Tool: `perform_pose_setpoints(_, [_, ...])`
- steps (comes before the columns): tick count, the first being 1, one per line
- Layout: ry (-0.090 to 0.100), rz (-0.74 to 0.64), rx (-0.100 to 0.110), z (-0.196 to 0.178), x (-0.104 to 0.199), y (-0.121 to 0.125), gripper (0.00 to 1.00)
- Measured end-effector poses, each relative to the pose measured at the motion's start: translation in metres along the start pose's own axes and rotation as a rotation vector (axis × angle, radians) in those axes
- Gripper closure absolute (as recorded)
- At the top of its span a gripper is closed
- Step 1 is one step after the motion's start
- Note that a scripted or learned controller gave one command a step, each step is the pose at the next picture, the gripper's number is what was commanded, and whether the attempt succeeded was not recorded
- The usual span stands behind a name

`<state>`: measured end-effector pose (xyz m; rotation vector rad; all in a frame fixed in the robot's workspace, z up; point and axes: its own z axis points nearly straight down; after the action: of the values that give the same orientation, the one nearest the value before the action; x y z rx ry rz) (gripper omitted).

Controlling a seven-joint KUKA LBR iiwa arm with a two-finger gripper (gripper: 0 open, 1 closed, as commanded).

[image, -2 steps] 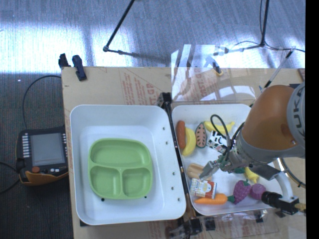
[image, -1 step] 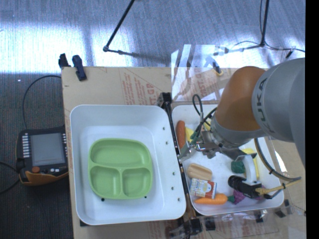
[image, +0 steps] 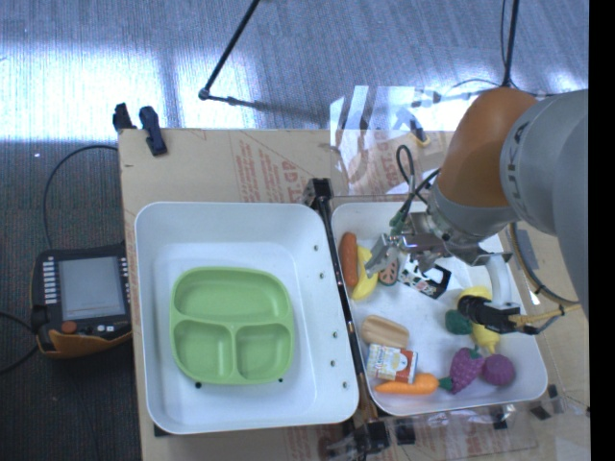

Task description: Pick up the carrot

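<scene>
While the gripper (image: 384, 255) hung over the upper left part of the right bin (image: 534, 373), just above a banana (image: 366, 279) and a sausage (image: 348, 259), I could not tell its state. The carrot (image: 407, 385) lay well apart from it at the bin's near edge, just below a small carton (image: 391, 362) and beside purple grapes (image: 465, 368). A green divided plate (image: 233, 326) sat in the left bin (image: 154, 257).
</scene>
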<state>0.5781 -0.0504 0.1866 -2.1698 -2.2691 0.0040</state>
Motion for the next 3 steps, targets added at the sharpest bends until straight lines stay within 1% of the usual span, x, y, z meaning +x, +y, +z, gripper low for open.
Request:
perform_pose_setpoints(1, [0.003,0.098,0.007,0.002,0.019,-0.093,0.00])
perform_pose_setpoints(2, [0.003,-0.326,0.005,0.051,-0.039,-0.106,0.00])
perform_pose_setpoints(3, [0.006,-0.506,-0.014,0.093,-0.044,-0.098,0.00])
